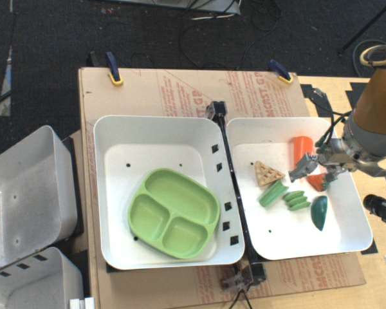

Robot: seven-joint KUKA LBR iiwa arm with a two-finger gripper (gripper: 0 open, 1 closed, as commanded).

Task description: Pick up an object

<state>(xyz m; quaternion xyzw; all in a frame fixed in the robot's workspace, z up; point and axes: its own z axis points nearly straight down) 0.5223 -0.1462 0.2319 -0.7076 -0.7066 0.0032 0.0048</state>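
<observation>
- Here, the arm (373, 108) reaches in from the right and hangs over the right bin (347, 237), its orange band above the grey wrist.
- The gripper (314, 170) sits low over the bin's upper right part, with its fingers spread apart and nothing between them.
- One dark finger (302, 168) points left toward the waffle (267, 172); the other lies over a red piece (316, 181).
- An orange carrot (302, 149) lies just above the gripper, near the bin's back wall.
- The tan waffle wedge rests left of the gripper, close to it but apart.
- Below the waffle lies a green pod (273, 194), tilted, and just right of it a smaller green pod (296, 200).
- A dark teal pepper (319, 212) lies lower right, near the small pod.
- The left bin (109, 172) holds a light green tray (173, 212) with three compartments, set at a slant.
</observation>
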